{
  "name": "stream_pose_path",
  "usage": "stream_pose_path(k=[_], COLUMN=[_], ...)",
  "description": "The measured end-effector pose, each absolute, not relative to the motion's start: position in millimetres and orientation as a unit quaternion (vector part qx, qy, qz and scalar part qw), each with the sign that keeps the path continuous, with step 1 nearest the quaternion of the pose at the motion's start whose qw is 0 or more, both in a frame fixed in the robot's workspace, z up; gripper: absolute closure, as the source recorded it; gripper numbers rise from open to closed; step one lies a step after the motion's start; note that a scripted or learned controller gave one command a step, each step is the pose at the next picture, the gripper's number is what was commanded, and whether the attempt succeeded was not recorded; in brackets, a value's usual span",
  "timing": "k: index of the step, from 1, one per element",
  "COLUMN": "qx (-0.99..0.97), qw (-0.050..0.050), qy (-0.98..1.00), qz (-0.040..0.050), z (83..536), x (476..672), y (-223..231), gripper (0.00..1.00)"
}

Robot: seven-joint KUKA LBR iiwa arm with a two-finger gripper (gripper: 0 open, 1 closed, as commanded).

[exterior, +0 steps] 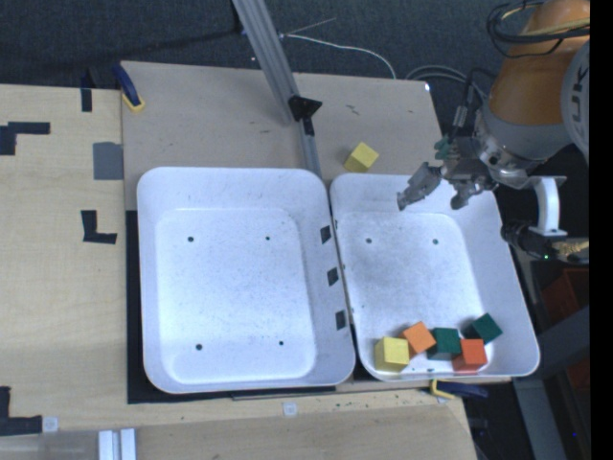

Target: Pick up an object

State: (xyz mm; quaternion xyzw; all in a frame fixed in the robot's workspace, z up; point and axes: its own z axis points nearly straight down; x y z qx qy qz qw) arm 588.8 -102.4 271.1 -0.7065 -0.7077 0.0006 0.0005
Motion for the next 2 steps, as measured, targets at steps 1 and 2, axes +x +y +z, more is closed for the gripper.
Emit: stream_pose_path(k=[1,2], qx=[-0.704,-0.704], qw=[0.003,0.002], qy=[-0.710,-0.710], qz=[0.0021,0.0005], z=[186.3,191.5], x=[629.0,613.6], y=[-30.3,42.3], gripper=[0.00,0.00])
